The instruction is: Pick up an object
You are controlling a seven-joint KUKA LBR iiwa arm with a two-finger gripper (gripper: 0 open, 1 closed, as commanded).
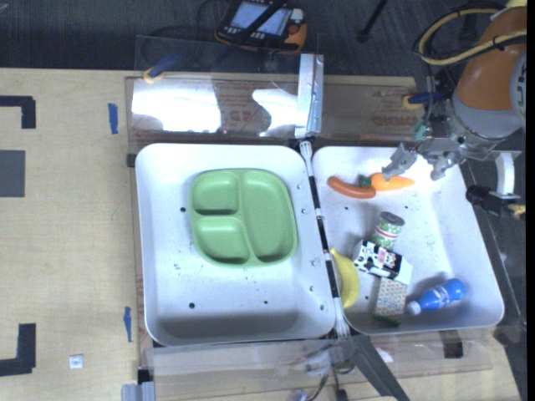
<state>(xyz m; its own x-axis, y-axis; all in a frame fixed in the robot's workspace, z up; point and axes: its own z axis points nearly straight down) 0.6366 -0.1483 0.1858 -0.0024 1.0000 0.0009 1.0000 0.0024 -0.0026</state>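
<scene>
My tool [420, 159] sits at the upper right of the frame, over the top edge of the right bin [485, 249]. Two fingers show, spread apart, one at each side, with nothing between them. The tool reads as open wide. Orange band above the wrist is at the far right top.

Right bin contents:
- carrot [390, 182] near the top, lying flat, just below-left of my tool; cannot tell if a fingertip touches it
- chili [351, 187], orange-red, curved, left of the carrot, tips nearly meeting at a small green stem
- can [388, 228] mid-bin, green label, writing too small to read
- black-and-white box [381, 260] just below the can, print unreadable
- speckled tan box [391, 297] below that, touching it
- blue bottle [437, 296], white cap, lower right, lying on its side
- banana [346, 278] along the bin's left wall

Left bin [159, 249] holds a green divided plate [243, 215], three compartments, centred.

Past the bins, top centre: a handheld pendant [259, 22] with a lit screen, text not legible. Blue tape marks on the counter [58, 241] at left.
</scene>
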